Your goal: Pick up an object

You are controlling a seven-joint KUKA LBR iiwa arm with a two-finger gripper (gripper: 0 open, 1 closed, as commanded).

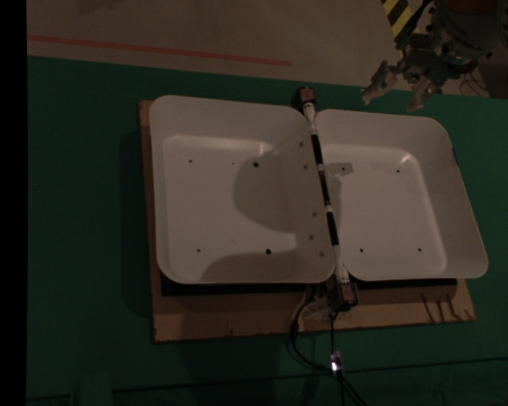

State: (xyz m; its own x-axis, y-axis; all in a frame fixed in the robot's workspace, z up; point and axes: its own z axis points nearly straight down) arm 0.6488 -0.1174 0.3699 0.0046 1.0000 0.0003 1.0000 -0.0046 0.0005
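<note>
Near edge first: both white bins, left bin [238, 190] and right bin [397, 198], sit side by side on the brown board [238, 325]. Beyond the right bin's far rim hangs the gripper [397, 87], fingers spread, nothing between them. No pickable object can be made out in either bin.

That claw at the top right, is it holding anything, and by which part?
Nothing is held. The gripper hangs above the right bin's far edge with its fingers spread and bare space between them.

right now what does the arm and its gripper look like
The gripper is pale grey, with two light, stubby fingers below a darker, cluttered metal wrist block. Above it the arm is grey, with an orange band at the frame's top edge. The dim light hides finer markings and cables.
</note>
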